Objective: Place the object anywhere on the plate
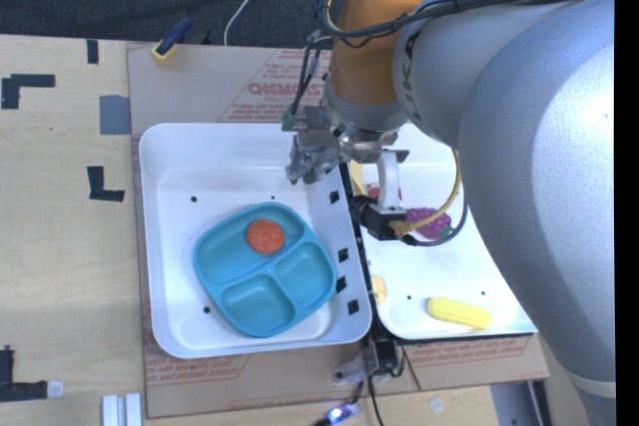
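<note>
Resting on the plate point(262, 284), the orange disc point(266, 234) lies below the tool point(305, 165).

Purple object point(431, 222) partly behind arm

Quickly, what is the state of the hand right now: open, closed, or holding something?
Hand: above the left bin's back edge; whether it is open or closed cannot be told, and nothing is seen in it.
</note>
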Controlling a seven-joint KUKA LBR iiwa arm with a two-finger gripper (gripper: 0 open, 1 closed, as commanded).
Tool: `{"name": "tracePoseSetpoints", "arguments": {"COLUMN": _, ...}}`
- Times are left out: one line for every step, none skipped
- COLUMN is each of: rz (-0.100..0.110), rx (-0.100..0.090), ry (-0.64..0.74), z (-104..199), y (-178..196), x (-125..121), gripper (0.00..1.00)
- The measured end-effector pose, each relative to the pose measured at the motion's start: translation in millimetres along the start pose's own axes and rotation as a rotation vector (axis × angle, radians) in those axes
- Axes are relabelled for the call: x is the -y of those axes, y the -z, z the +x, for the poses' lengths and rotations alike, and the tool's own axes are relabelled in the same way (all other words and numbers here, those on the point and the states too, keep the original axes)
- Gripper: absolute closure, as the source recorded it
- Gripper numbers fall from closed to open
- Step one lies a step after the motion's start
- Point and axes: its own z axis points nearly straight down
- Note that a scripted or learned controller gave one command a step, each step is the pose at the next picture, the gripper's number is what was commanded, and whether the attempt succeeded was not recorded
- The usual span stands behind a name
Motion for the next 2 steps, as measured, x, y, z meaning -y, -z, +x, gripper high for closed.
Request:
{"name": "tracePoseSetpoints", "arguments": {"rz": 0.000, "rx": 0.001, "ry": -0.002, "z": 51.0, "y": -9.3, "x": -21.0, "gripper": 1.00}}
{"name": "tracePoseSetpoints", "arguments": {"rz": 0.002, "rx": 0.003, "ry": -0.004, "z": 48.5, "y": -8.8, "x": -20.2, "gripper": 0.00}}
